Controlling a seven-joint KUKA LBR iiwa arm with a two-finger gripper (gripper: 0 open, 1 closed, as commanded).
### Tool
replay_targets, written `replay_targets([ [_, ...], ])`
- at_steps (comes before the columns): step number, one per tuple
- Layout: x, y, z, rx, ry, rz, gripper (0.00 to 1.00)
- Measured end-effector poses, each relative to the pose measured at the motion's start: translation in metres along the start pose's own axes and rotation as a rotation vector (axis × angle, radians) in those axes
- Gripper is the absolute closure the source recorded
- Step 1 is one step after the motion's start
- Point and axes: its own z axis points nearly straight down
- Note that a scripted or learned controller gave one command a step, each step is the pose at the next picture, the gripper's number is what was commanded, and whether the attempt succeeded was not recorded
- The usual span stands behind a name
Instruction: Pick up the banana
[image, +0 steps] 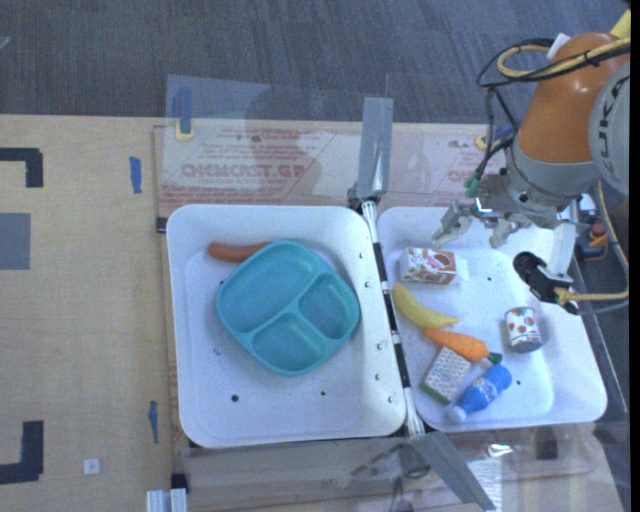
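Now your gripper (476, 226) hangs spread and empty over the right bin's (580, 395) far edge. Your banana (421, 308) lies near the bin's left wall, beside the carrot (460, 343); likely light, smooth plastic—pinch mid-body.

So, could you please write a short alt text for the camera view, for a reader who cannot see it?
The banana lies untouched in the right bin, beside a carrot, a small carton, a can and a blue bottle, while the pincer hovers open above the bin's far edge. The left bin holds a blue divided plate.
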Motion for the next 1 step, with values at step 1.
replay_targets([
  [1, -0.0148, -0.0418, 0.0836, -0.001, -0.001, -0.015, 0.00],
])
